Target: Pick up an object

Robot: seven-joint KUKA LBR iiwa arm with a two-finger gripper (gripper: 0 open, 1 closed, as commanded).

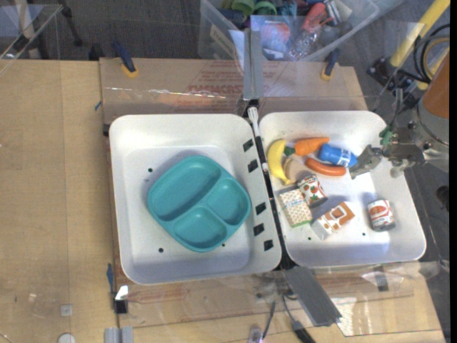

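The right bin (400, 245) holds a cluster of toy foods. A yellow banana (275, 159) lies at its left, with an orange carrot (311, 146), a blue bottle (334, 154) and a red sausage (325, 167) beside it. Below them lie a small red-and-white carton (311, 189), a checkered box (294, 207) and an orange-and-white carton (335, 218). A small can (380, 214) stands alone at the lower right. My gripper (365, 161) hangs over the bin's upper right, just right of the blue bottle and the sausage, above the can.
The left bin (128, 191) holds a teal divided plate (198, 202). A black-marked divider (258, 184) separates the bins. Behind them stands a clear tub (285, 13) of mixed toys. The arm and cables (421, 120) crowd the right side.
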